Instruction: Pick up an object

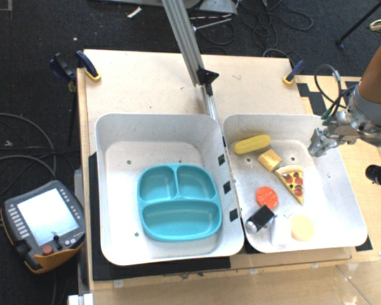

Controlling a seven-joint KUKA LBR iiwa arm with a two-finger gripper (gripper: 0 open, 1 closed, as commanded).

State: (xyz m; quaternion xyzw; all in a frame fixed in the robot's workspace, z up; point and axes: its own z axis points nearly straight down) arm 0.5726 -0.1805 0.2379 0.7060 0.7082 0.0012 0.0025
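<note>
The right bin point(343, 196) holds several toy foods: a yellow banana-like piece point(251, 144), an orange-yellow cheese wedge point(270, 159), a pizza slice point(293, 183), a red tomato point(267, 197), a pale yellow round piece point(302, 228) and a black-and-silver block point(260, 218). My gripper point(319, 143) hangs over the right bin's upper right part, to the right of the cheese wedge and above the pizza slice. I see nothing between its fingers.
The left bin point(114, 170) holds a blue divided plate point(178, 201). A slanted metal pole point(187, 40) crosses above the bins' shared edge. Yellow clamps point(89, 68) point(292, 73) grip the bench's back corners. A teach pendant point(43, 224) lies left of the bench.
</note>
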